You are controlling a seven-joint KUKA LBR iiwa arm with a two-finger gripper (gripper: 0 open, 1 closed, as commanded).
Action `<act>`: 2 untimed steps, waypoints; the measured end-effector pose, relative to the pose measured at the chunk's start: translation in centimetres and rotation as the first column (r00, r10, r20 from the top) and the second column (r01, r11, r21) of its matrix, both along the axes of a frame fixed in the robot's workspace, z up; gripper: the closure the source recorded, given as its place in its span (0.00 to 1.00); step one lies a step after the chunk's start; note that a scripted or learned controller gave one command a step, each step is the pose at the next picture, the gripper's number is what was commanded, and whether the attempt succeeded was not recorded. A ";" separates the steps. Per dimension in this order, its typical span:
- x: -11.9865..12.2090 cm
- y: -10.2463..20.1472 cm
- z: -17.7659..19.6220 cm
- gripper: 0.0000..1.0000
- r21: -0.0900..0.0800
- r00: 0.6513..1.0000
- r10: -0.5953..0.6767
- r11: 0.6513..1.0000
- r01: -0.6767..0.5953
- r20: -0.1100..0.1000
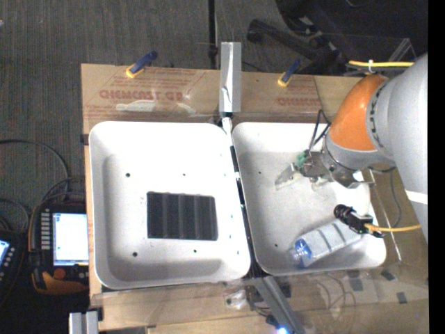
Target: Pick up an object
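Arm's in over the right bin (264, 249), gripper (299, 169) low near the bin's back half, can't tell whether the jaws are open or closed from here. Bottle (325, 242) lies on its side in the front right corner, cap toward the middle, well apart from the gripper. Left bin (111, 152) has a dark ribbed tray (181, 216) flat on its floor. Nothing looks lifted yet, bottle's the likely target

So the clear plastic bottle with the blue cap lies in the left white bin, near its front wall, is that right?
Not quite. The camera view shows the clear plastic bottle with the blue cap lying in the right white bin, near its front wall. The left white bin holds a dark ribbed rectangular tray instead.
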State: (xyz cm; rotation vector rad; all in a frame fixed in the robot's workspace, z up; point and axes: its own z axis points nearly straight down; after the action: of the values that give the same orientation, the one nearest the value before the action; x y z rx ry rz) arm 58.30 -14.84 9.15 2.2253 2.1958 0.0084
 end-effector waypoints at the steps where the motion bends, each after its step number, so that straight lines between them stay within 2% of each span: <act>1: -0.7 -5.1 9.2 0.00 0.004 0.996 -0.088 0.996 0.088 -0.014; 2: -7.3 -6.2 13.8 0.00 0.005 0.998 -0.056 0.998 0.056 -0.016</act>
State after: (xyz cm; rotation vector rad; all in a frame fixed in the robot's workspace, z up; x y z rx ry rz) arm 50.96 -21.06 22.93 2.2968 2.1426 -0.0036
